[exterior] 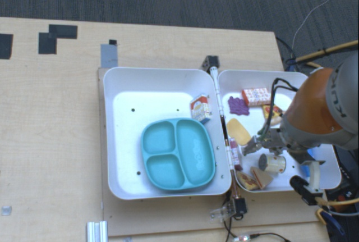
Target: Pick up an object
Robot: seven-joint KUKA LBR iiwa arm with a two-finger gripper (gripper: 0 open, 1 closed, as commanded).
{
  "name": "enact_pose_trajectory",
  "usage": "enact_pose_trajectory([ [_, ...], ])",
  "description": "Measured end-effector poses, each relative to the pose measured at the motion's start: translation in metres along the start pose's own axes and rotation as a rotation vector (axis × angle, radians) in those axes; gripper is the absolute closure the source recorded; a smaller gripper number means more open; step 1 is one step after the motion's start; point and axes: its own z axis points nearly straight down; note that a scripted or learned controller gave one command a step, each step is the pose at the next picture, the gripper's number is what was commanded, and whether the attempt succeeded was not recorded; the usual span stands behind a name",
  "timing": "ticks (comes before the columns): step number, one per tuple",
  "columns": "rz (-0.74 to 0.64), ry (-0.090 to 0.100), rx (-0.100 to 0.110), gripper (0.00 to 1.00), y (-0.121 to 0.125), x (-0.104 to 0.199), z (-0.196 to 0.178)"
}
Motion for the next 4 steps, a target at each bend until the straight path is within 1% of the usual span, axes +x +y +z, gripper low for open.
enact_pose_trajectory([
  [1,-0.002,0.001,-0.003,1.0,0.002,0.001,-0.011],
  [2,-0.002,0.001,-0.003,0.0,0.002,0.001,-0.01],
  [3,0.001,-0.001,0.006,0.0,-0.003,0.009,0.011],
  [4,-0.001,0.0,0.0,1.0,0.0,0.01,0.0],
])
